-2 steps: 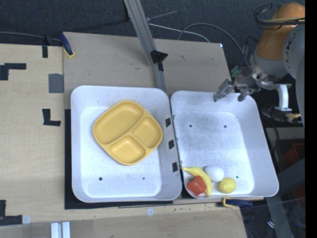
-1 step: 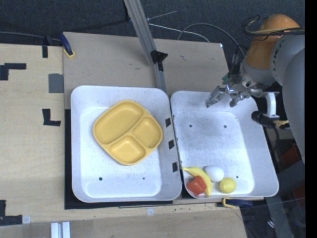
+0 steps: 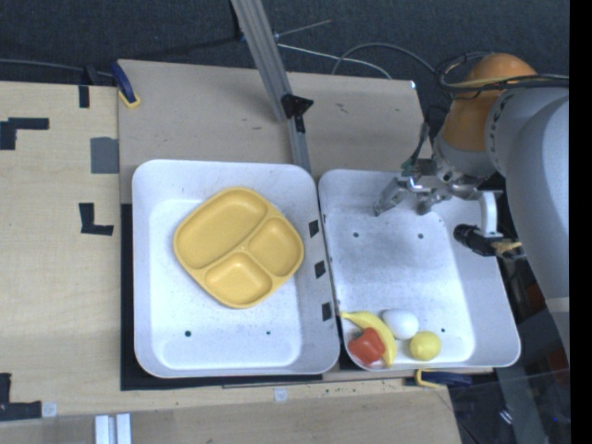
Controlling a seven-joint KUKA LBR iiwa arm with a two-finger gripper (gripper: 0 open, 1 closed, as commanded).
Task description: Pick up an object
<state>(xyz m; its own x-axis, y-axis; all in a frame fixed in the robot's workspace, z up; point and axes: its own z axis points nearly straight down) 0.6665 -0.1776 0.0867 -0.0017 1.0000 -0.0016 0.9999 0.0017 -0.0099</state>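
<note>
Gripper (image 3: 404,199), fingers spread and empty, hovers at upper centre-right of frame; the banana (image 3: 374,328) cluster (lower right bin corner) lies well below it, long axis diagonal.

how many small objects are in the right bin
4, clustered at its near edge: a banana, a red piece touching it, a white egg-shaped item, and a yellow round fruit.

Fixed overhead camera, slanted down (arm from right) on 2 bins (image 3: 319,248)
</note>
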